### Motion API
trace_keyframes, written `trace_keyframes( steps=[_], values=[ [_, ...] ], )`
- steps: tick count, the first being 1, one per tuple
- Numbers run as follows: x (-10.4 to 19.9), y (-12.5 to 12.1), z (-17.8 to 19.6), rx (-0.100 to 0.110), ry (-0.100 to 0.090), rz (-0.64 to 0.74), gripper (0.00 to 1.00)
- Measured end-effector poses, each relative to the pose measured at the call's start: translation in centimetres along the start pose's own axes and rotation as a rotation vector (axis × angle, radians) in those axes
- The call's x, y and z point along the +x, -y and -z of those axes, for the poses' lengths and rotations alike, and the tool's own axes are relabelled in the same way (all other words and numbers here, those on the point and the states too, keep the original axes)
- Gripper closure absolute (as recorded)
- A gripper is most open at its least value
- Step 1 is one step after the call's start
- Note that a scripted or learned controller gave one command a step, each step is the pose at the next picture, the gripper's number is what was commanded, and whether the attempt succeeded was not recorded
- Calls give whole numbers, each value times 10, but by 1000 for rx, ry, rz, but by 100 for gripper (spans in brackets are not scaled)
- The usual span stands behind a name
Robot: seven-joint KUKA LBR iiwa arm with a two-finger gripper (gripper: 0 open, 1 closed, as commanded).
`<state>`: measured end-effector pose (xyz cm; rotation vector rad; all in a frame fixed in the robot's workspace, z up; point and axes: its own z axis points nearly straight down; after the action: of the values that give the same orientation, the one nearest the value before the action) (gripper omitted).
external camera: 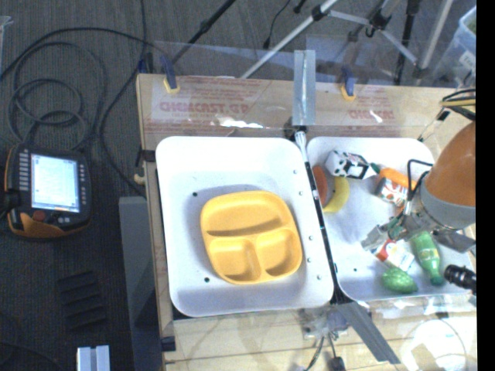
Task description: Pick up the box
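Observation:
In the right bin [352, 273], a small orange and white box [391, 184] lies near the far side, next to the arm. A second small carton with red and white print [394, 253] lies lower down, beside a green bottle [426, 255]. My gripper [389, 234] comes down from the grey wrist with the orange band [462, 168] and sits low over the cluttered right part of this bin. It is just above the red and white carton and below the orange box. Its tip is mixed in with the clutter.
The right bin also holds a yellow banana [338, 194], a black and white cow-patterned toy [346, 164] and a green pepper-like object [398, 281]. A yellow divided tray [249, 236] lies in the left bin [178, 207]. A metal divider [303, 91] stands behind the bins.

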<state>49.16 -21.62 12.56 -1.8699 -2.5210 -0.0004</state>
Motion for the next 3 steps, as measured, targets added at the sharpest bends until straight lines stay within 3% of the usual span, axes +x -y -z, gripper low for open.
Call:
trace_keyframes(
  steps=[1, 2, 3],
  values=[
    [65, -18, 102, 1, 2, -84, 100],
    [65, -18, 103, 1, 2, -84, 0],
    [-3, -9, 62, 2, 4, -123, 0]
  ],
)
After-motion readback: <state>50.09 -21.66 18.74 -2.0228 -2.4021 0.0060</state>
